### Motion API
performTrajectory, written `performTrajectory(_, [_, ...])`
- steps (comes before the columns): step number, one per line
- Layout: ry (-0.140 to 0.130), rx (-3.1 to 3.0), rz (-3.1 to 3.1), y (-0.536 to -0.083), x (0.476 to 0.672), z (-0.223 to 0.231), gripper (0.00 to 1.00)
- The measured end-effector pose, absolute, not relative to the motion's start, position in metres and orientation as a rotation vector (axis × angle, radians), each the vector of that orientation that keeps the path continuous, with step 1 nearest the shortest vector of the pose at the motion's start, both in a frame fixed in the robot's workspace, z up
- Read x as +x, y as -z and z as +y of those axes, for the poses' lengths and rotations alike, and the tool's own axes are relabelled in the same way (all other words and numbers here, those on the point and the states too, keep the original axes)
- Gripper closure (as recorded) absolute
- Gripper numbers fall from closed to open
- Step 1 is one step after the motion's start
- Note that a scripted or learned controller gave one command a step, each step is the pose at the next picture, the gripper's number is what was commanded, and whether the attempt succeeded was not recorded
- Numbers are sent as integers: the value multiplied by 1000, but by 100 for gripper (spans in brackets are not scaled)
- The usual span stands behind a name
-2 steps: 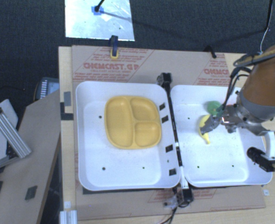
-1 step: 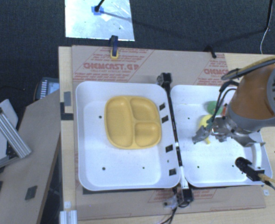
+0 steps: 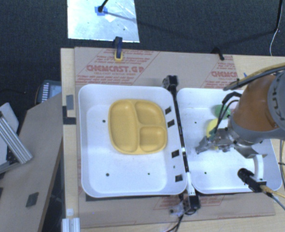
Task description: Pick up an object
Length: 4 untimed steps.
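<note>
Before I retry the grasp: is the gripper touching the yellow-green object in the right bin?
Cannot tell. In the camera view the gripper overlaps the yellow-green object.

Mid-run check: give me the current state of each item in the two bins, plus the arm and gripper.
Yellow divided plate: lying flat, right side up, in the left bin.
Yellow-green object: in the right bin, partly hidden by the arm, identity unclear.
Arm: reaching low over the right bin.
Gripper: low in the right bin beside the yellow-green object.
</note>
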<state>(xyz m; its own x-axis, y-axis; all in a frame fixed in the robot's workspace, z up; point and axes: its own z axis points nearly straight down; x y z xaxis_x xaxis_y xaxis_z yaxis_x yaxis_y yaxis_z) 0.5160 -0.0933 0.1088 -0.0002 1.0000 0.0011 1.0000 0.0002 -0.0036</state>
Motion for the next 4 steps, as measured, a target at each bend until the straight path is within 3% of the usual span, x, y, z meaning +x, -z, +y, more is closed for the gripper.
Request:
performTrajectory(1, [2,-2222,-2223,-122,518,-94,100])
performTrajectory(2, [6,-2224,-2228,-182,520,-102,100])
performTrajectory(3, [5,-2221,-2229,-213,521,-102,100])
performTrajectory(4, [5,-2211,-2232,-207,536,-53,100])
